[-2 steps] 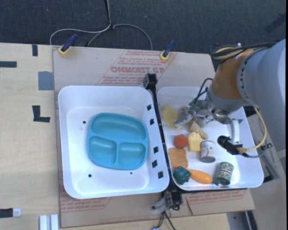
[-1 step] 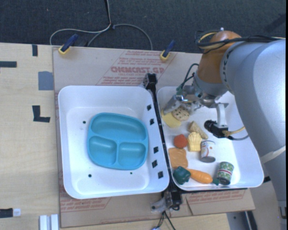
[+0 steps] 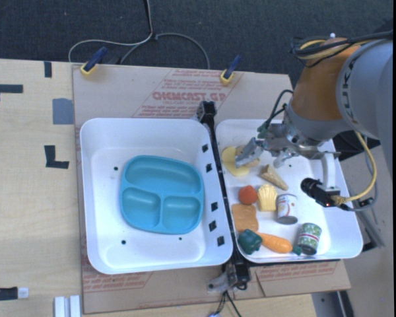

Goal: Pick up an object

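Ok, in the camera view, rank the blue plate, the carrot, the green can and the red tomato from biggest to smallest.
1. Blue plate, far the largest.
2. Carrot.
3. Green can.
4. Red tomato.
The can and the tomato look close in size, so their order is unsure.

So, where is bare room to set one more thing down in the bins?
Left bin: a bare white strip around the blue plate. Right bin: crowded with toy food and cans, with one bare patch near its right wall, past the green can.
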Action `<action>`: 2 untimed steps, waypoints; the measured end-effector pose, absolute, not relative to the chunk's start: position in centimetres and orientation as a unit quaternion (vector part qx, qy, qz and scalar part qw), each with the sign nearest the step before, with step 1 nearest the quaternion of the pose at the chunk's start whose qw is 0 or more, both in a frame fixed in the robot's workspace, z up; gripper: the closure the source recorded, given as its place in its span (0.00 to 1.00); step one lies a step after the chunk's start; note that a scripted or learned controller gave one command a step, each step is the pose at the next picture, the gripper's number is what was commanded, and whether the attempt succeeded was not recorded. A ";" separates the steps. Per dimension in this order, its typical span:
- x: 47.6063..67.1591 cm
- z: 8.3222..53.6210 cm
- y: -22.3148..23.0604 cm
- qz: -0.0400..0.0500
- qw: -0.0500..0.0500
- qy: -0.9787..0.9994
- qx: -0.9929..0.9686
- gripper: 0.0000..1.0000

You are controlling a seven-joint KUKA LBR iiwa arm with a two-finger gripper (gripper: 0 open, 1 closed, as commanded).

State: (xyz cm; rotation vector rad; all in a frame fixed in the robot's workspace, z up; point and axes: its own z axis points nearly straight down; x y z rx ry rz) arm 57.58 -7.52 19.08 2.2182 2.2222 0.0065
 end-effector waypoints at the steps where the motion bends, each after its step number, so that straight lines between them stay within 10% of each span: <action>1: 54.6 9.6 -10.6 -0.001 0.000 0.706 0.708 0.00; 2: 54.8 10.9 -10.3 -0.001 -0.002 0.708 0.707 1.00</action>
